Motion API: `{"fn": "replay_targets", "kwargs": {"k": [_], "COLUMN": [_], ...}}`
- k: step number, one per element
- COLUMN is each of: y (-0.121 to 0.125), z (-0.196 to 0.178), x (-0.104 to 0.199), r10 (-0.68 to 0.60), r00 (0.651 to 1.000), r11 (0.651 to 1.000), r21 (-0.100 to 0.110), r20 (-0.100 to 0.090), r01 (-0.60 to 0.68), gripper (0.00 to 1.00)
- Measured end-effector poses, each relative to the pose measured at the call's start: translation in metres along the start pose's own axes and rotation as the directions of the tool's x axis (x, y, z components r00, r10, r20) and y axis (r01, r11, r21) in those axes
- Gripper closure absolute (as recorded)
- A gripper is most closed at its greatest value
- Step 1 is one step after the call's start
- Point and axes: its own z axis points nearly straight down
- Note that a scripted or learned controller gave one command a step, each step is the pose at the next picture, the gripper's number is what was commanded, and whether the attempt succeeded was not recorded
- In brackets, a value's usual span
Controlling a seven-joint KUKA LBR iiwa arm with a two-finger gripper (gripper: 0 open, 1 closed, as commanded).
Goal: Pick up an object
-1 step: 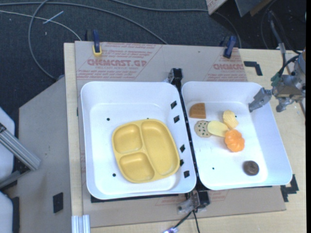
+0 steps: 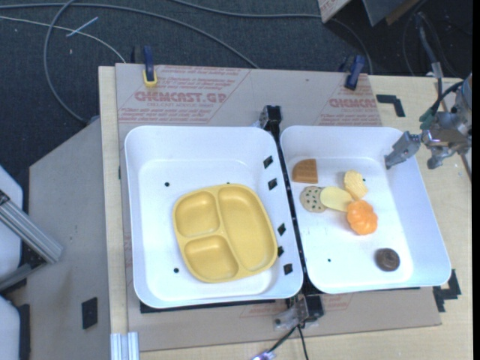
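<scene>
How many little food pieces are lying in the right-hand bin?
5, all in the right bin: a brown toast piece, a speckled cookie, a pale yellow piece, a yellow piece, an orange fruit. A brown disc sits apart.

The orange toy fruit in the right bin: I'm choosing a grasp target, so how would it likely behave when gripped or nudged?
The orange toy fruit looks rounded and lobed, so it may roll if nudged. Its smooth, plastic-like surface could slip between fingers. It touches the pale yellow piece, so pushing it would probably shift that too.
</scene>
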Motion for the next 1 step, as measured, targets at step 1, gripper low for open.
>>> {"fn": "replay_targets", "kwargs": {"k": [1], "y": [0.0059], "z": [0.0497], "x": [-0.0077], "r10": [0.001], "r00": [1.000], "r11": [1.000], "r21": [0.004], "r20": [-0.001], "r01": [-0.001], "gripper": [0.00]}}
